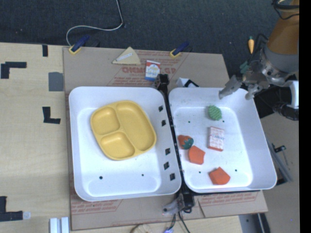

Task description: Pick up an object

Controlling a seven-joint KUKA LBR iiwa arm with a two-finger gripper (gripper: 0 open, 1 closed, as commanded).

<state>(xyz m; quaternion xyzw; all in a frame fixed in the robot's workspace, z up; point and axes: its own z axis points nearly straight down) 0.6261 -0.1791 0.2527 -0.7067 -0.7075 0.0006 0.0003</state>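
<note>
Camera view cuts off the arm (286, 38); gripper (239, 89) fingers splayed wide, holding nothing

Evenly and brightly lit from overhead, slightly soft throughout, with the 2 white bins (77, 130) close to glaring, faint short shadows beneath the yellow tray (124, 129) and small objects, and the dark floor (194, 8) at the top grainy and dim.
</note>
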